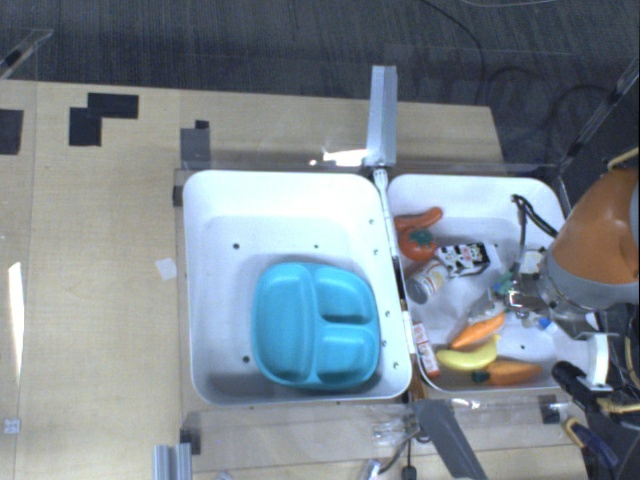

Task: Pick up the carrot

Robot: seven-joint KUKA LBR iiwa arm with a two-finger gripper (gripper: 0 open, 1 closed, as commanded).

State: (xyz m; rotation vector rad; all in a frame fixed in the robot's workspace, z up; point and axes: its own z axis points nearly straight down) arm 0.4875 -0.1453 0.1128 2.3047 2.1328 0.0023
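Pincer (512, 296) hangs low in the right bin (470, 190), just beside the upper end of a carrot (478, 331). Whether it is open, or holds anything, I cannot tell. This carrot lies slanted on a banana (466, 358); a second carrot (512, 372) lies along the front wall. I judge the step as the approach to the grasp. The next move calls for settling around one carrot without catching the banana. The left bin (215, 218) holds a blue tray (315, 320).

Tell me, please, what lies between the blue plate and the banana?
In the camera view, the rims where the two bins meet run between the blue plate and the banana.
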